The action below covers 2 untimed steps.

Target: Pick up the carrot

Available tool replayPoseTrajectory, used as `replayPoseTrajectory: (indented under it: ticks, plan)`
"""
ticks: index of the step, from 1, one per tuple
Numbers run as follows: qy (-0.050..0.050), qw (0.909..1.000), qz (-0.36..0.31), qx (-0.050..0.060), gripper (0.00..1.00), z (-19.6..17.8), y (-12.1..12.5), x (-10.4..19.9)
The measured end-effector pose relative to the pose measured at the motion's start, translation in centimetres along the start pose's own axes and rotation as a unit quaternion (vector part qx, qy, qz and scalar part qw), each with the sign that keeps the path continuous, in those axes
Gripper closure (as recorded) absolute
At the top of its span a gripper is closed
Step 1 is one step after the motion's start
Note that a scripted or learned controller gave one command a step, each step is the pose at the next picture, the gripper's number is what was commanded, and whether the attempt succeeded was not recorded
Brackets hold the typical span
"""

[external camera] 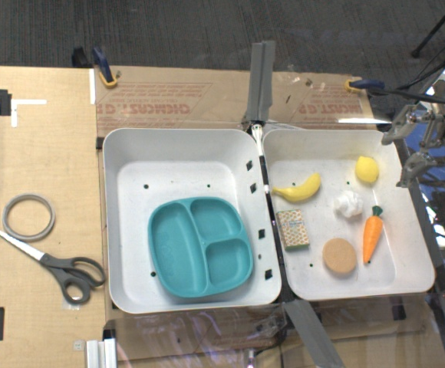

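The orange carrot [371,238] with a green top lies in the right bin [407,278], close to its right wall, green end pointing to the back. My gripper [412,150] hangs over the bin's back right rim, up and to the right of the carrot and well apart from it. Nothing shows between its metal parts.
The right bin also holds a yellow lemon [367,169], a banana [299,188], a white crumpled lump [349,203], a tan round disc [339,255] and a small patterned block [293,229]. A teal divided plate [201,245] lies in the left bin [123,167]. Scissors [54,265] and a tape roll [28,216] lie on the bench.
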<state>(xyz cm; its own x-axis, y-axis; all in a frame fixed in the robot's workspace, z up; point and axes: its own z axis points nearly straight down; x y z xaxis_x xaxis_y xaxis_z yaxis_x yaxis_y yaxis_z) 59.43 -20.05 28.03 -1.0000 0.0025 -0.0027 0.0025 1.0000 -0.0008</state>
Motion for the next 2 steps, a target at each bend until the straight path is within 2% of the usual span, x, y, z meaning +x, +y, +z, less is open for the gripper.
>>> replayPoseTrajectory:
  ticks: [1,2]
  plan:
    - [0.000,1.0000,-0.003,0.000,0.00,15.4,-1.1,-0.6]
    - [-0.003,1.0000,-0.005,0.001,1.00,14.3,-1.0,-0.8]
